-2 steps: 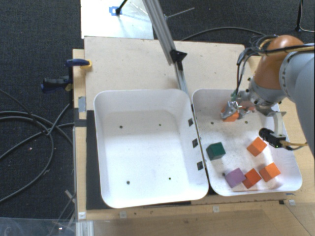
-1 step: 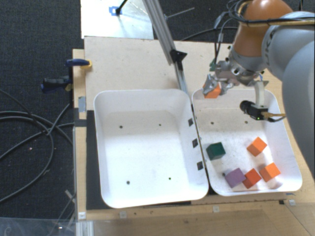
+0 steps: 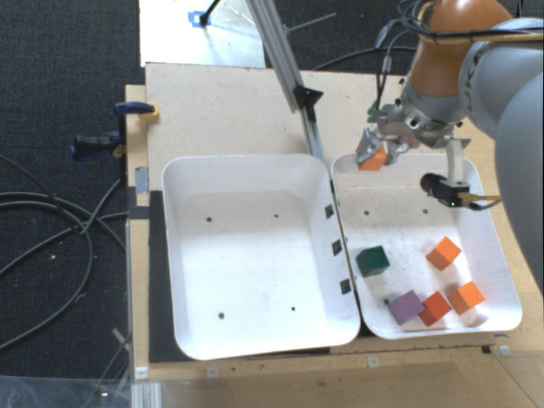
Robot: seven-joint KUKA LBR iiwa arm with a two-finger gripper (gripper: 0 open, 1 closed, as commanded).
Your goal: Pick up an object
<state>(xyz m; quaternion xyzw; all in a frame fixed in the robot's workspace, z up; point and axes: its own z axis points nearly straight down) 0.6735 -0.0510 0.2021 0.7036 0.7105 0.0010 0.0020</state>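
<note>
Down at the near edge of the right bin sits a tight little cluster: a purple block, a red-orange block touching its right side, and an orange block just beside that one. A bit farther back, another orange block sits apart on the right, and a dark green block rests near the divider on the left. The left bin lies alongside, sharing the middle wall with its neighbour. Now up to the action: the grey arm comes in from the right, orange band bright above the wrist, and the gripper hangs over the far left corner of the right bin, lifted above the floor. There is a small orange block pinched between its fingers, closed snugly on it, the block tilted a touch. A slanted metal pole crosses the bench behind, and a blue-handled clamp grips the bench's left edge.
</note>
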